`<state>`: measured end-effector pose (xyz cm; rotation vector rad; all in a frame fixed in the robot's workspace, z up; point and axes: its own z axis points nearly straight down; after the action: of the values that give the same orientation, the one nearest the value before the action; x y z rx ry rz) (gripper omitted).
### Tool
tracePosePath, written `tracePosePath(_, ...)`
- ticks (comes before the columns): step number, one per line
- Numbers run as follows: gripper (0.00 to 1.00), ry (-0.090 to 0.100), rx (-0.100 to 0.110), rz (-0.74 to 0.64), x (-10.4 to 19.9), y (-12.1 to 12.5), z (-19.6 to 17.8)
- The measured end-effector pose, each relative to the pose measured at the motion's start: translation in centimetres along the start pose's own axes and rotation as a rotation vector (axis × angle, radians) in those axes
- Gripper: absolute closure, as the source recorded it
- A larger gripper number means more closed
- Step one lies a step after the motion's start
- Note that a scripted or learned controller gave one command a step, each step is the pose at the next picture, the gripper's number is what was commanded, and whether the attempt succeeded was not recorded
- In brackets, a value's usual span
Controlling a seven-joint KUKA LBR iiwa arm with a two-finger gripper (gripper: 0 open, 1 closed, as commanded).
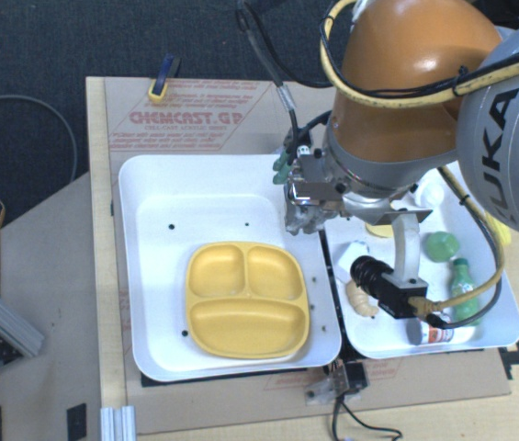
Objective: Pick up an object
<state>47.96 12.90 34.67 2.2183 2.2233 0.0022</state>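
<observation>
Inspecting a desk point(195, 136) bearing two white bins side by side. Locating the tool point(303, 219) low over the shared wall between the left bin point(149, 246) and the right bin point(374, 336), toward the far end. Cannot tell whether released or clenched; nothing seen grasped. Recording as likeliest target the yellow divided plate point(245, 299), lying flat in the near half of the left bin, near the tool and to its near-left. No marked long axis on the plate: one wide compartment along the near edge, two smaller ones along the far edge. Noting on the tool's other side, in the right bin, a tan piece point(362, 299), a green bottle point(461, 278) lying roughly near-to-far, and a green rounded item point(441, 244). Judging the plate's far-right corner closest to the tool, so expecting a short shift left and nearward, then a descent onto the rim. Flagging risk: a flat, shallow rim, likely offering poor purchase.
</observation>
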Motion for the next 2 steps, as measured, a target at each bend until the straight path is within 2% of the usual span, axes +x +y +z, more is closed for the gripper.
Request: tracePosePath(2,1.0,0.0,-0.003,-0.002,0.1,0.1,-2.0)
